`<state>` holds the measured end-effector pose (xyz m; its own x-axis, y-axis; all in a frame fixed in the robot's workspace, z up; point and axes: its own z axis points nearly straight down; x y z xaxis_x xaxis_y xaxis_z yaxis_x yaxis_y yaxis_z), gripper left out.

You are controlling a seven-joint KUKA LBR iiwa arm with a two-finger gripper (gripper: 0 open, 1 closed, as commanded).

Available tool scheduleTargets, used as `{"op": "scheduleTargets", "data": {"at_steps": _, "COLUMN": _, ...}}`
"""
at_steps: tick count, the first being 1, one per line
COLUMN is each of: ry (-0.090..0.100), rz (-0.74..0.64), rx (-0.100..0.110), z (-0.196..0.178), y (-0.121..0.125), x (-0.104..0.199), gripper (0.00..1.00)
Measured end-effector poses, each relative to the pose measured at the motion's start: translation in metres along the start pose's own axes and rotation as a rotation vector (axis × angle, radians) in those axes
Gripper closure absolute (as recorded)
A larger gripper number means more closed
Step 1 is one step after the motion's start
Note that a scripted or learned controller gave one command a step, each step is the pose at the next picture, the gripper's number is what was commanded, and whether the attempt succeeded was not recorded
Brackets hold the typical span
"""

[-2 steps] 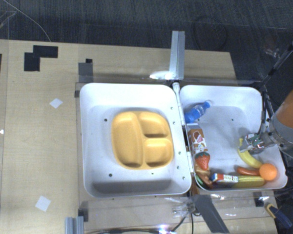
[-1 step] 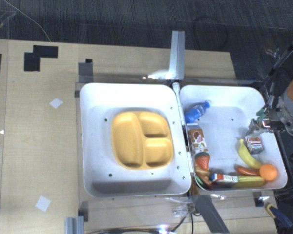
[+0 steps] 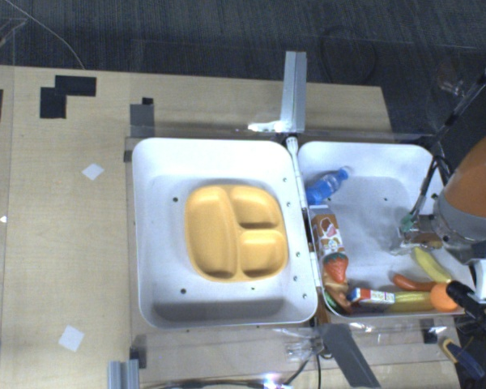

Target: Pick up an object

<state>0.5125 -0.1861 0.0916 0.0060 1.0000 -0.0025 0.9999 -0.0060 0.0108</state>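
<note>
Just beside the hand [image 3: 411, 237], grip unclear, lies a curved yellow banana [image 3: 430, 263].

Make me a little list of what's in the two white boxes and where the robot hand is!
left bin: yellow divided tray
right bin: blue bottle by the divider, snack packet, banana, orange carrot, more small items along the near edge
gripper: low in the right bin, just above the banana
fingers: too unclear to tell
</note>
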Motion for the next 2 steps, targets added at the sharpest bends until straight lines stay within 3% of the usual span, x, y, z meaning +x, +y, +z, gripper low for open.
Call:
{"op": "scheduleTargets", "data": {"at_steps": 1, "ry": 0.017, "rz": -0.017, "rx": 0.004, "z": 0.001, "y": 0.002, "x": 0.012, "gripper": 0.00}}
{"op": "scheduleTargets", "data": {"at_steps": 2, "ry": 0.002, "rz": -0.112, "rx": 0.003, "z": -0.010, "y": 0.077, "x": 0.013, "gripper": 0.00}}
